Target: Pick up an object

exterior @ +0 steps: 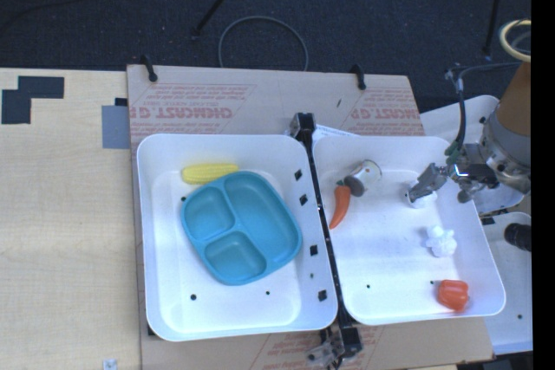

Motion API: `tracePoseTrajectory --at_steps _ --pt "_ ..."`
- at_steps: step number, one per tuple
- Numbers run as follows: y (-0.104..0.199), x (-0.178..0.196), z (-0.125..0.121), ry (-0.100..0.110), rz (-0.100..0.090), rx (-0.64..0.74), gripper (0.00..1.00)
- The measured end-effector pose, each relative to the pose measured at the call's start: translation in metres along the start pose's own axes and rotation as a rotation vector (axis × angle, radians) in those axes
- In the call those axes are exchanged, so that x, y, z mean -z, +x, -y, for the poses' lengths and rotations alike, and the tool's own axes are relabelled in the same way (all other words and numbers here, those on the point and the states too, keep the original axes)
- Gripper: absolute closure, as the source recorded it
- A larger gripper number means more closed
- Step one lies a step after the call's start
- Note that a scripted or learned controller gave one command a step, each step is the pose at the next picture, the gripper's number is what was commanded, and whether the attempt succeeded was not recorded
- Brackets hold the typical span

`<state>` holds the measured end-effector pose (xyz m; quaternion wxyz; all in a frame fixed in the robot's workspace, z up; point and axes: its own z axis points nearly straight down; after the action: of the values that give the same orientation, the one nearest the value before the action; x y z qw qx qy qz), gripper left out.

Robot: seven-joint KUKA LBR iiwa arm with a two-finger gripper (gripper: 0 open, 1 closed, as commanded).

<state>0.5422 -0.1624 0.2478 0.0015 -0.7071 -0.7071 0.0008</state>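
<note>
- White plastic forms the left bin [165, 186], which sits on a cardboard sheet [260, 104] printed with red lettering.
- At about 11 o'clock inside that bin lies a yellow corn cob [209, 173], lengthwise along the far wall and touching the upper edge of a blue divided plate [240, 226].
- The plate has three compartments and lies at the bin's centre, turned at a slant.
- A black clamp strip [316, 221] runs along the seam between the two bins.
- In the right bin [390, 290], at about 10 o'clock, an orange carrot [340, 205] lies with its tip pointing toward 7 o'clock; its top end touches a grey cylindrical object [363, 172].
- At about 2 o'clock in this bin, the gripper [427, 185] hangs over the bin floor with nothing seen between its fingers; whether they are spread or pressed together cannot be told.
- Just below it, toward 4 o'clock, lies a small white crumpled object [441, 243].
- At about 5 o'clock, near the bin's corner, sits an orange-red rounded object [453, 295], well apart from the gripper.
- The arm [520, 117] enters from 3 o'clock.
</note>
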Motion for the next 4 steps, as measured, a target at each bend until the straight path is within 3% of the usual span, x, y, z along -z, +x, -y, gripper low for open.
tracePoseTrajectory --at_steps 2,3,4 --pt "0.003 -0.124 0.000 0.006 -0.002 0.000 0.00" --pt "0.004 -0.162 0.000 0.001 -0.001 -0.002 0.00" --pt "0.003 -0.150 0.000 -0.001 0.000 -0.006 1.00"
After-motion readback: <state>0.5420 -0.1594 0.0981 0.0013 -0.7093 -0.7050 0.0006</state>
